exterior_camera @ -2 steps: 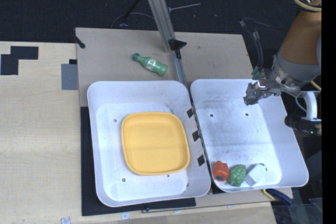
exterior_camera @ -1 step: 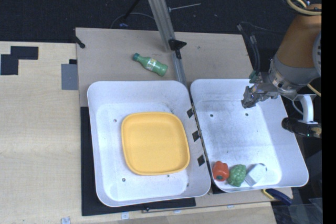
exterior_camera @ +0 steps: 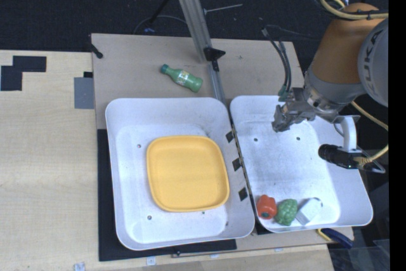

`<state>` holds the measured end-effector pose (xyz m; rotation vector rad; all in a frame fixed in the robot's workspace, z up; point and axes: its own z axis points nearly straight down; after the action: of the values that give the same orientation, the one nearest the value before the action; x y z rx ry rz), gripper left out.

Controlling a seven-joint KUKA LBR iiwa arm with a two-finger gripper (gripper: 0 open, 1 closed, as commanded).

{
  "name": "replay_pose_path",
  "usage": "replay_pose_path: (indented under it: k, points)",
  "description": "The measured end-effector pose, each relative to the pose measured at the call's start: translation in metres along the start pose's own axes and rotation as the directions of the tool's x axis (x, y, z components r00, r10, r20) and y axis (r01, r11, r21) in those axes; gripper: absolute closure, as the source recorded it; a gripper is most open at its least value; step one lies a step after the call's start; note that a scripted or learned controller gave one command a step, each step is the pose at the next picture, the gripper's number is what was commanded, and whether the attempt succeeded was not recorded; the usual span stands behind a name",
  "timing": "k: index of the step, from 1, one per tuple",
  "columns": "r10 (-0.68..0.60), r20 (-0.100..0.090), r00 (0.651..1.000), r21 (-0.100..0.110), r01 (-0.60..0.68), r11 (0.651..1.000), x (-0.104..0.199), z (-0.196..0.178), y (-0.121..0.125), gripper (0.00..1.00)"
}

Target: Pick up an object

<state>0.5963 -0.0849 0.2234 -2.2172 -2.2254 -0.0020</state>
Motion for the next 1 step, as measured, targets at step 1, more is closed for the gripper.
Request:
replay_pose_path:
  k: [1]
  points:
    - [0.000,0.000,1.000,0.002,0.000,1.000,0.0533,0.0083,-0.0004,1.00]
